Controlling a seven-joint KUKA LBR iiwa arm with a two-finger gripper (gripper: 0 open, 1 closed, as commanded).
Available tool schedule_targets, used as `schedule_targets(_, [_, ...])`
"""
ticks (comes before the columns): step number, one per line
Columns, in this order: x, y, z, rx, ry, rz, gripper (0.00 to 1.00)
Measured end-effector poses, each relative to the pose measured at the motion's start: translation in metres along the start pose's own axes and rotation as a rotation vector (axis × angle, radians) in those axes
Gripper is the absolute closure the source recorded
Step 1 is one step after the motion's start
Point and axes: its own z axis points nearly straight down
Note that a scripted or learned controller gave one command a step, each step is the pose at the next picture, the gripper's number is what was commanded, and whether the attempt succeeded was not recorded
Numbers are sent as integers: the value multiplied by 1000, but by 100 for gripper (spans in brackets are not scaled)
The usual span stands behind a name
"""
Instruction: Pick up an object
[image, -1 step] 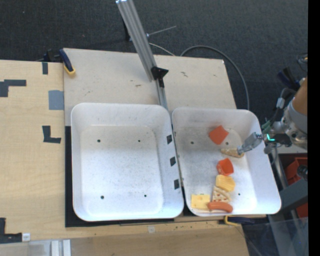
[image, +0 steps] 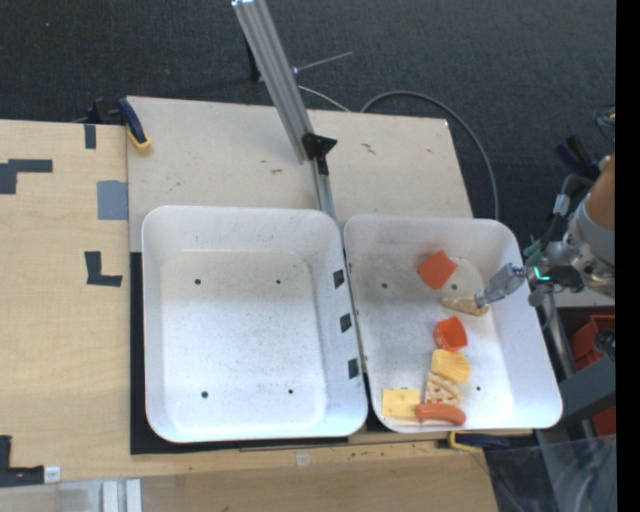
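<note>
1. Biggest thing first: the bench (image: 250, 150) fills most of the frame, with two white bins on it. The left bin (image: 160, 300) sits centre-left; the right bin (image: 520, 390) sits centre-right, and its wall butts against the left one's.

2. My arm comes in from the right edge, about mid-height. My claw (image: 497, 289) reaches into the right bin's upper right part. It's too small and side-on here for me to call it wide or narrow, so honestly I can't tell. Nothing shows between the tips.

3. All the stuff is in the right bin. Orange block (image: 437, 270) sits in the upper middle, near my claw but apart from it. A beige cracker-looking piece (image: 465, 305) lies just below my tips, maybe touching, hard to say.

4. Lower down: a smaller orange piece (image: 451, 333), then a yellow chunk (image: 450, 366), and a yellow wedge (image: 401, 403) at the bottom wall, with a red sausage shape (image: 440, 412) beside it.

5. My guess on handling: these look like toy food, so light, stiff and a bit slick. The orange block is my pick. It stands clear, has flat sides, so I'd pinch it across two opposite faces. The flat beige piece would be hard to get under.
</note>
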Motion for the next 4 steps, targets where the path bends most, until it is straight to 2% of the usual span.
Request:
schedule_targets(1, [2,-3,64,7,2,1,0])
schedule_targets(3, [3,-5,160,1,-1,1,0])
schedule_targets(4, [4,-5,149,1,0,0,100])
